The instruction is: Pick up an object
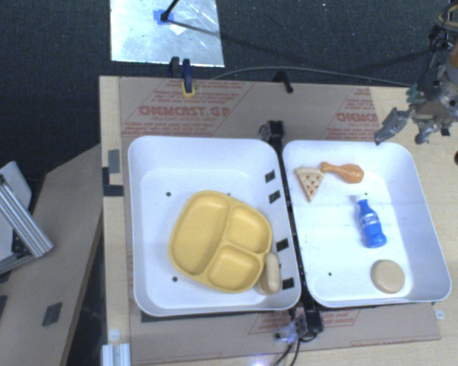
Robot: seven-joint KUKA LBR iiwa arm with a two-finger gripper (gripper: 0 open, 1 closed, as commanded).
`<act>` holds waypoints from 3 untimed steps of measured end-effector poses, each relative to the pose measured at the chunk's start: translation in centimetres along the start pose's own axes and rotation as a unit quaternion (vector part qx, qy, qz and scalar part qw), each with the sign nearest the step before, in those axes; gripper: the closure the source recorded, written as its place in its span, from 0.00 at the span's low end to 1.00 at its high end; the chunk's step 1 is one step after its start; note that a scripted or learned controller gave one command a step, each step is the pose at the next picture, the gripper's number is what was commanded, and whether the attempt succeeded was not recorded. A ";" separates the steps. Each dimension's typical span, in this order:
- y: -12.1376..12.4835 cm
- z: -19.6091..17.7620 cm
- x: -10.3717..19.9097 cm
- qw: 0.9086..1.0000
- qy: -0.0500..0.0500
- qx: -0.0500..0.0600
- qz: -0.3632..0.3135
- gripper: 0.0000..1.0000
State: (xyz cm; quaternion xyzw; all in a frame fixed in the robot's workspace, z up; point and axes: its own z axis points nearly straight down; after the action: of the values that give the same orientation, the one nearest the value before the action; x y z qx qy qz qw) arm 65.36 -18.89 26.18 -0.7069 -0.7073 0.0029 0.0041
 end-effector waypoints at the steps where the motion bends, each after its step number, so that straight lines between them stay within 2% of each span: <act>1: 0.2 -0.9 0.1 1.000 -0.001 -0.006 -0.001 0.00; 3: -0.3 11.4 -0.4 1.000 -0.001 -0.004 0.000 0.00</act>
State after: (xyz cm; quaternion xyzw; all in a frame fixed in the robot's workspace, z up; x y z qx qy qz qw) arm 64.97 -19.31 14.79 -0.7066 -0.7076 0.0005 0.0006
